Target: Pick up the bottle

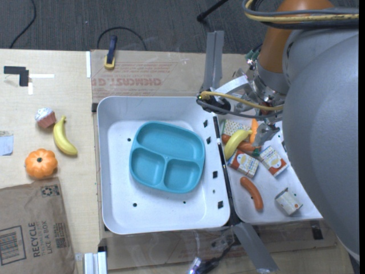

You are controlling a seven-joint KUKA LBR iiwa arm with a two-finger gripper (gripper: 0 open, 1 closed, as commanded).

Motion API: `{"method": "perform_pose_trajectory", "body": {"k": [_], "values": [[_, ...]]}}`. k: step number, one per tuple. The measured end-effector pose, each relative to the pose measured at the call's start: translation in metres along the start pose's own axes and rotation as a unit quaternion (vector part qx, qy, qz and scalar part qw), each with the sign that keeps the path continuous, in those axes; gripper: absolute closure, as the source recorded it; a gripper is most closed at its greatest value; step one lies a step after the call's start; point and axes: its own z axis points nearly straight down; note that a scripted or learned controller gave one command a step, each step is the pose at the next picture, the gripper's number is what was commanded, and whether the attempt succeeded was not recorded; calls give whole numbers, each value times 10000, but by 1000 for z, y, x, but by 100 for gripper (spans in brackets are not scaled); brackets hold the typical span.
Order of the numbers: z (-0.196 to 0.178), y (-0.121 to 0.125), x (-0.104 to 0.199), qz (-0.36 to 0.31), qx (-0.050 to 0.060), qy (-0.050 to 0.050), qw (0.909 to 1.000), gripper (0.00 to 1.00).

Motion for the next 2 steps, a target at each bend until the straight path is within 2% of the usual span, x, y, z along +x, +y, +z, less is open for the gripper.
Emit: {"method": "perform_pose_trajectory", "body": {"k": [1,2], "values": [[-8,-161,36,89,-5,6,10000,0],[155,-104,65,88,-6,72,9999,0]]}}
